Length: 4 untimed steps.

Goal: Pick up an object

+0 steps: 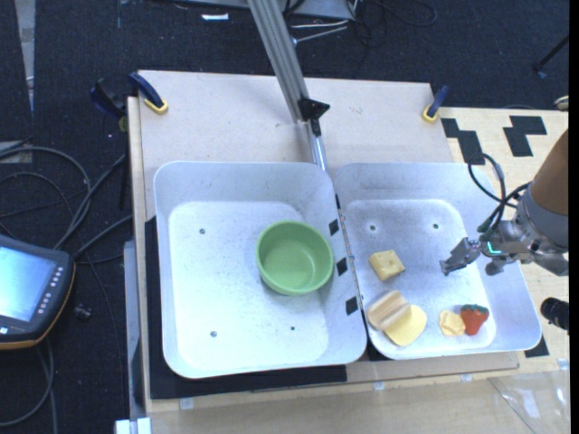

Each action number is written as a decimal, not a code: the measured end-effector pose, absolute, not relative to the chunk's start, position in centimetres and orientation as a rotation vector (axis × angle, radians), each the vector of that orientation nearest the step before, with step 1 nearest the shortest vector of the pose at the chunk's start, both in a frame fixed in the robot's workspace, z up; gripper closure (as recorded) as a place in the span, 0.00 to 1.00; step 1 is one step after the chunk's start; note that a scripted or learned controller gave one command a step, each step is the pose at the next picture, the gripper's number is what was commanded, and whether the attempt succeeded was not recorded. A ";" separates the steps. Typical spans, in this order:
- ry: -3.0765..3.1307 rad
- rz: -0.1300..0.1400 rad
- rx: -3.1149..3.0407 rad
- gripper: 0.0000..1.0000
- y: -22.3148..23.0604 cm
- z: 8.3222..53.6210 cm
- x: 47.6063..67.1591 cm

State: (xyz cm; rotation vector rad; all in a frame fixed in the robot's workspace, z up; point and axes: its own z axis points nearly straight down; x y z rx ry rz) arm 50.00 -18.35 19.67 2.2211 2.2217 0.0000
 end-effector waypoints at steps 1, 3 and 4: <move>2.222 0.000 2.221 0.00 -18.3 19.7 50.0; 2.224 -0.003 2.224 0.00 -17.4 9.4 50.1; 2.221 0.000 2.221 1.00 -17.4 10.5 50.2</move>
